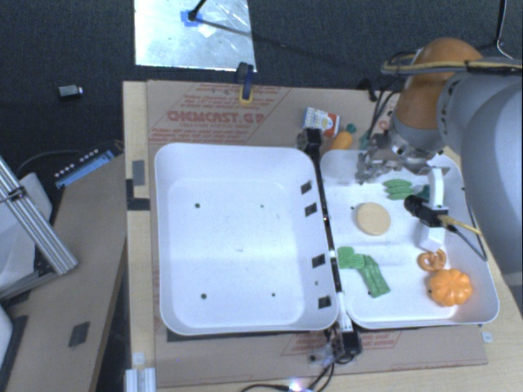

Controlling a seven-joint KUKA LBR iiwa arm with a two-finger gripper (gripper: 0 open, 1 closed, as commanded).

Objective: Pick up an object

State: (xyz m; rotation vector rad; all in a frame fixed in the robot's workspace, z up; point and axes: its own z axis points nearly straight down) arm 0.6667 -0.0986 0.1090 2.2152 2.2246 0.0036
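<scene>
The arm (482,129) reaches in from 3 o'clock and holds the tool (372,168) low over the right bin (409,305), at about 11 o'clock of it, close to the far wall. Whether the tool is spread or pressed together I cannot tell; nothing can be seen in it.

All the things that could be picked lie in this bin, apart from each other, which I think is meant to give the tool free room around each one. A tan disc (373,218) lies near the middle, at 6 o'clock from the tool and near it. A small green piece (400,189) lies at 4 o'clock from the tool, also near. The green pods (365,269) lie at 7 o'clock of the bin, by the wall shared with the left bin (237,243). The pretzel (431,260) and the pumpkin (449,287) are together at 5 o'clock, almost touching.

I judge that the pick is not yet done. The disc or the green piece seem the likely targets, being nearest. The disc is flat, so a grasp may slip over it. Both bins rest on the worktop (212,117).
</scene>
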